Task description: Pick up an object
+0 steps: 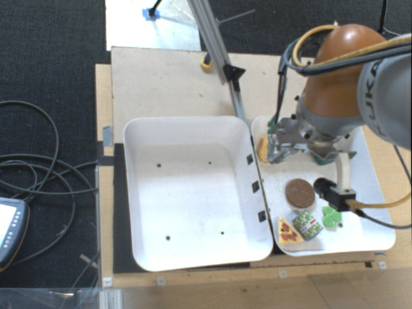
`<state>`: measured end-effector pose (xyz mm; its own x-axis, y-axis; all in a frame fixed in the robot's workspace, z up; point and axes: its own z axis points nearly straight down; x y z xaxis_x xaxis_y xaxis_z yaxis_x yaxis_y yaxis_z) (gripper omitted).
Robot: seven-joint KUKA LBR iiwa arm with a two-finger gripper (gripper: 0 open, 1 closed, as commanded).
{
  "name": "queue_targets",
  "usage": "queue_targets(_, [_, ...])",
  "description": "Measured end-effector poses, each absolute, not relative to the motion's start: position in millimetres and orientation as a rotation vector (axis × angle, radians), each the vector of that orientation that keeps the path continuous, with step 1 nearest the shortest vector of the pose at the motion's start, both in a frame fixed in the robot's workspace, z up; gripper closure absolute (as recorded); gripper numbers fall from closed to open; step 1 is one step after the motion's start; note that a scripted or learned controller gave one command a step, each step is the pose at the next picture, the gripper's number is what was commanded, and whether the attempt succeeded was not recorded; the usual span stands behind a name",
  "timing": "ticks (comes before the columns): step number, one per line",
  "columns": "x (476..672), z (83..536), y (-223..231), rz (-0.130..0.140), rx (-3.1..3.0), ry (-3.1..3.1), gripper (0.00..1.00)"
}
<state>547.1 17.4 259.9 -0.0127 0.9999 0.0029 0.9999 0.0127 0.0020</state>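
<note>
Over the right bin (pixel 380 237), the gripper (pixel 278 148) hangs low beside a yellow-orange object (pixel 262 149) at the bin's left wall; whether its jaws are apart or together cannot be told. Four more objects lie nearby: one brown disc (pixel 300 192), one pizza-slice toy (pixel 289 231), one small printed can (pixel 308 225) with unreadable lettering, and one green piece (pixel 332 217). Partial letters "UK" mark the arm (pixel 373 85).

Counting what lies under my arm

I count two white bins: the left bin (pixel 193 192) and the right bin (pixel 376 227). In the right one I make out five small things: one brown disc (pixel 300 192), one yellow wedge (pixel 288 231), one green-and-red block (pixel 308 226), one green piece (pixel 332 217) and one orange piece (pixel 262 149) at the far left corner.
</note>
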Motion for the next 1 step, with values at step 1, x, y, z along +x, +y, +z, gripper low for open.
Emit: queue_targets(1, [540.5, 262.4, 73.1, -0.005, -2.207, -2.234, 1.00])
